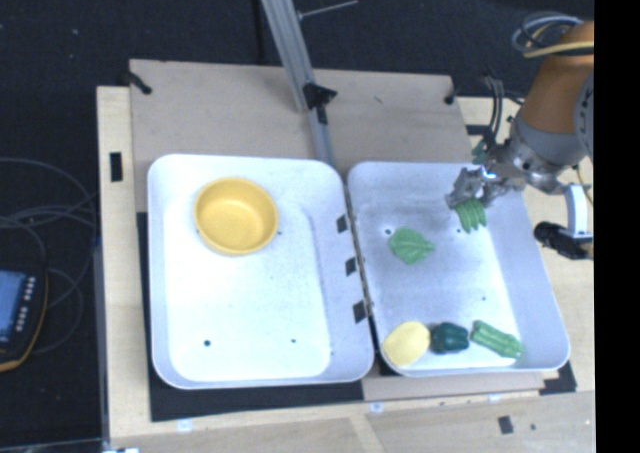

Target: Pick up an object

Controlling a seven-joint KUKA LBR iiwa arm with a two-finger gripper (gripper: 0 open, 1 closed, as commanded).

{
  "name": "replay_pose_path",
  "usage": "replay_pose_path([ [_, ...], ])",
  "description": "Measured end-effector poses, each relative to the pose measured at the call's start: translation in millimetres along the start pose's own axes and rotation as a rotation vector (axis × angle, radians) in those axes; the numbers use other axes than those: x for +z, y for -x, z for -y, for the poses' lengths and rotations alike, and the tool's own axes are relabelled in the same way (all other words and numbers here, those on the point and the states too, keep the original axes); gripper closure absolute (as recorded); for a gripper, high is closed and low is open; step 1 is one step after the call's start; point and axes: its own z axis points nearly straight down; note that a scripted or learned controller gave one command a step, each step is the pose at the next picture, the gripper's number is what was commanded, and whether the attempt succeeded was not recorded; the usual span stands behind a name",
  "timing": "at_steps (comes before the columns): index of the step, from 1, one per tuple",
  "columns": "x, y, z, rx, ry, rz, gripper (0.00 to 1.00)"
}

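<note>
Progress looks well advanced: a small green object (471, 214) is seen pinched in the hand (468, 199), above the far right of the right bin (530, 271), seemingly off its floor. Whether it is fully lifted cannot be told; a secure raise is left.
</note>
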Motion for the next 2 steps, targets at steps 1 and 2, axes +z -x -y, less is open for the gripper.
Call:
replay_pose_path([
  [1,-62.5,1.3,-6.5,0.000,0.001,0.000,1.00],
  [2,-81.1,1.9,-7.0,0.001,-0.003,-0.001,1.00],
])
